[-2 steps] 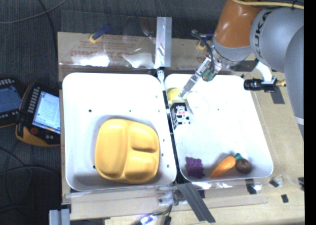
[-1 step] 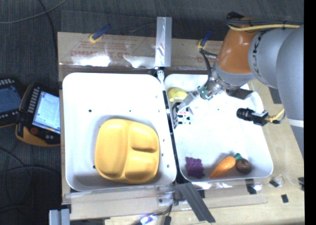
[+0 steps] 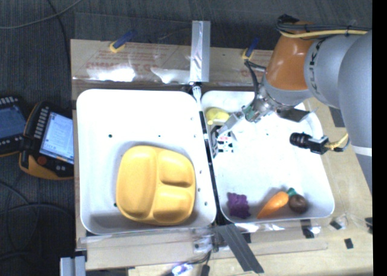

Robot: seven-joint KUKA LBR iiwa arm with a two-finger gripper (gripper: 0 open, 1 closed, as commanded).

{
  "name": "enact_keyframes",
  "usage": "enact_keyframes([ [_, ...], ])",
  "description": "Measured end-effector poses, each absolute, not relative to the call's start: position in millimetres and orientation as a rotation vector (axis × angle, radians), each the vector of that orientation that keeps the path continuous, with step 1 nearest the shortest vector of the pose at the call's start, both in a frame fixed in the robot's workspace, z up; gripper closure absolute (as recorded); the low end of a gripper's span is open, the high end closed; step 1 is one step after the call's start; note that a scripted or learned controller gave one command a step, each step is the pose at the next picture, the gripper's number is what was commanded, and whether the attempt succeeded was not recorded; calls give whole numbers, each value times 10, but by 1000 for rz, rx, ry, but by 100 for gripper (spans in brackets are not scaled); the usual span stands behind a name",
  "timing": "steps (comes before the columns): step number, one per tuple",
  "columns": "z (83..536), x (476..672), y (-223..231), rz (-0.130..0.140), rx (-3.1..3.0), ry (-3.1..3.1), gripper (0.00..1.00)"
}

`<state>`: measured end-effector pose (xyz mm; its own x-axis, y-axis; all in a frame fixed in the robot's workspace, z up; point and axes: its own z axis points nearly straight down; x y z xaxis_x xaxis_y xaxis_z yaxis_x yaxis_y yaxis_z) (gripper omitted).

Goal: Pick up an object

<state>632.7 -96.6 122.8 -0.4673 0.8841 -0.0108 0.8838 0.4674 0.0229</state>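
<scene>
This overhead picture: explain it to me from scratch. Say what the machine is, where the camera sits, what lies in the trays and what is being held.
One camera is fixed above a bench, looking down at a slant. The grey machine with the orange band is a robot arm reaching in from the right. Its tip is a two-finger gripper, low over the far left corner of the right bin, beside a yellow object. I cannot tell whether anything sits between its fingers.

Two shallow white bins stand side by side. The left bin holds a yellow divided tray. Along the right bin's near edge lie a purple toy, a toy carrot and a dark brown round piece. Its job is to pick up an object.
</scene>
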Motion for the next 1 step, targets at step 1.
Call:
enact_keyframes([
  [1,1103,6467,-985,43,2003,2389,0],
])
